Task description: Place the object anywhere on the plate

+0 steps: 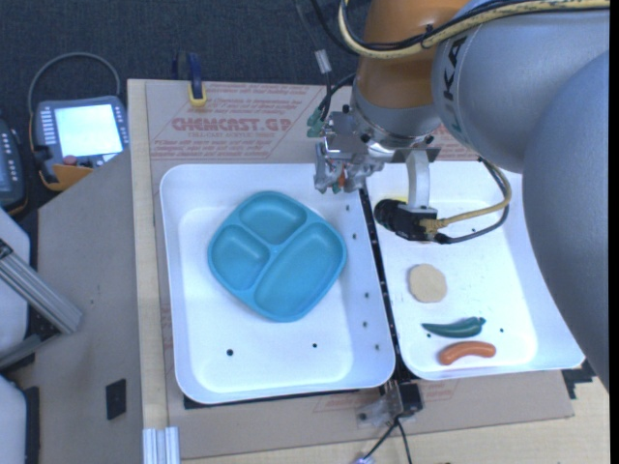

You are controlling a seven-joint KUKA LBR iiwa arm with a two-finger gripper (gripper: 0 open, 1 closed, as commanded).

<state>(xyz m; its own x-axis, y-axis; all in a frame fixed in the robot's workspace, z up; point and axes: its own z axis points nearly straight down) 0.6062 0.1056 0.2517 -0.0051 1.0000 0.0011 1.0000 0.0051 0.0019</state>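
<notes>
Worktop item: two white bins (174,259); blue plate (278,254) left, tan cookie (427,283) right, apparently light, rigid, brittle, best gripped across its edges; gripper (338,177) near divider, grip undeterminable.

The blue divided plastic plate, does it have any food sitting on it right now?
No, the blue divided plastic plate is bare; the round tan cookie lies in the other bin.
</notes>
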